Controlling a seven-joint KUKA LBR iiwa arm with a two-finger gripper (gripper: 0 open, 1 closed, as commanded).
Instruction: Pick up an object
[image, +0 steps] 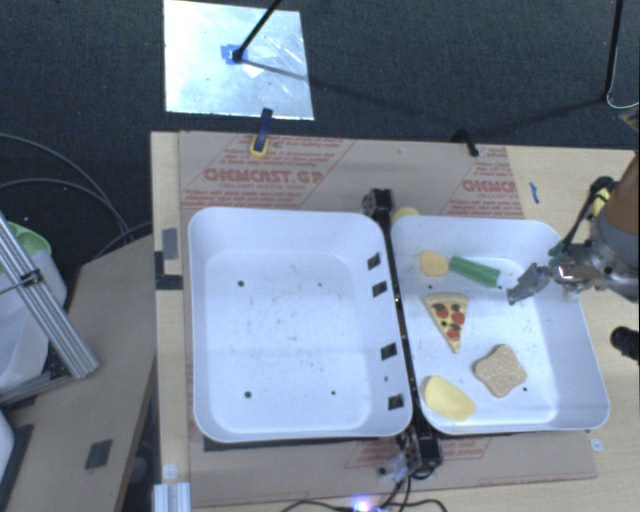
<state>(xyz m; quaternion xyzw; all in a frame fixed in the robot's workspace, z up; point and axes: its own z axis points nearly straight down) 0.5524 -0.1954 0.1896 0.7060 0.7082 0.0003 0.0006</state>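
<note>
5 toys (447, 320) near tool (524, 286)

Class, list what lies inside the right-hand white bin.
In the right bin: a pizza slice, a piece of toast, a yellow piece, a green stick with a yellow end. The claw covers some floor.

The right bin (575, 330) contains five loose items. A green cylinder (474, 270) lies on its side near the far wall, tilted slightly, just beside a small yellow round piece (433, 264). A pizza slice (449, 317) lies flat at the centre, tip pointing toward the near edge. A toast slice (499, 370) lies flat nearer the front. A yellow oval piece (448, 398) rests in the near-left corner.
</note>
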